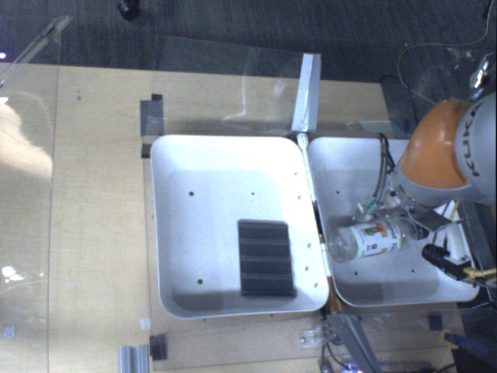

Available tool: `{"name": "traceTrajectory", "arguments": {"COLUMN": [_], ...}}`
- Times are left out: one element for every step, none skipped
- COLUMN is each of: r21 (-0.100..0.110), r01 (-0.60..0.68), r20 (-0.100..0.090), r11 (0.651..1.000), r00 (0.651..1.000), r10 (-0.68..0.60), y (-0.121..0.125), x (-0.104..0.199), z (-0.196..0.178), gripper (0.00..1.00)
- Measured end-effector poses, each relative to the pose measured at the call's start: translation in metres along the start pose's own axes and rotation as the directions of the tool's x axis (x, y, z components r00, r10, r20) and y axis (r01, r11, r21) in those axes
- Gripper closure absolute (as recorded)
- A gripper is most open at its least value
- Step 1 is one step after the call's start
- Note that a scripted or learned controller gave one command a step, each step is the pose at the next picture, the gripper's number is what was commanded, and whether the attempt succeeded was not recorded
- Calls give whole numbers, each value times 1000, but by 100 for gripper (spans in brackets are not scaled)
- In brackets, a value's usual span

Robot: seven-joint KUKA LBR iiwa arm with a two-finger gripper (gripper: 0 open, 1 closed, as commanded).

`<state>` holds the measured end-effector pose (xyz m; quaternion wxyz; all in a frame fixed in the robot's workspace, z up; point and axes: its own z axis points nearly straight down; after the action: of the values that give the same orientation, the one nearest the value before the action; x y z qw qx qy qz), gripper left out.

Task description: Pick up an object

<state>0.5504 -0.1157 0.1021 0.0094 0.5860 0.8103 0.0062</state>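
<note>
Claw [378, 212] low in the right bin [342, 169], just above a small bottle [371, 239] lying on its side there, apparently poised to grasp it; grip state cannot be told; dark ribbed block [266, 258] sits in the left bin [194, 162].

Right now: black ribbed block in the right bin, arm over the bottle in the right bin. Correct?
Not quite. The camera view shows the black ribbed block in the left bin, not the right. The arm is over the bottle in the right bin, as you said.
</note>
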Motion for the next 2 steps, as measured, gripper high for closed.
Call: {"name": "traceTrajectory", "arguments": {"r21": [0,9], "r01": [0,42], "r20": [0,-3], "r11": [1000,999], "r00": [1000,999], "r10": [0,-42], "y": [0,3], "x": [0,0], "z": [0,12], "gripper": [0,0]}}
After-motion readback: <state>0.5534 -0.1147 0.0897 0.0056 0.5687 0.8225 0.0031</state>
